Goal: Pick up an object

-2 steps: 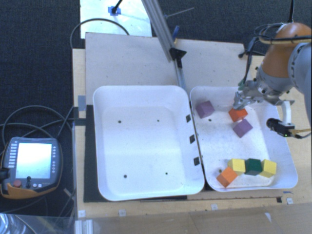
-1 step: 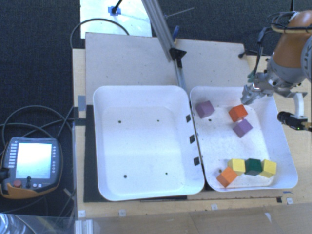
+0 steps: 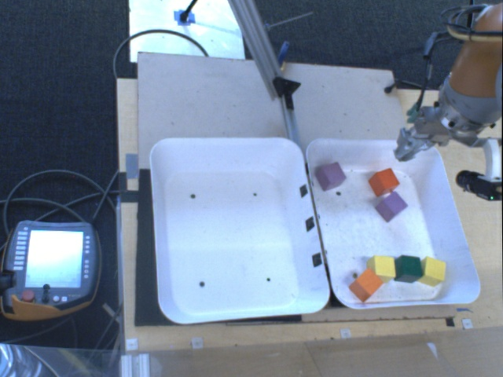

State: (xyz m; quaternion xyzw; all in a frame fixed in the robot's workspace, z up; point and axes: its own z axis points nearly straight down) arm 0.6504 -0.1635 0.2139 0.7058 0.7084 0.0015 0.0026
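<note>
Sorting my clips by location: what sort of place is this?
Probably a robotics lab: a grey and orange arm reaches over two white bins, coloured blocks lie in the right one, and a teach pendant sits beside the bench.

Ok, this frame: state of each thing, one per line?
pincer: over right bin's far edge, holding nothing visible
orange block: loose in right bin
two purple blocks: loose, apart
front row: orange, yellow, green, yellow, packed together
left bin: on bench
</note>
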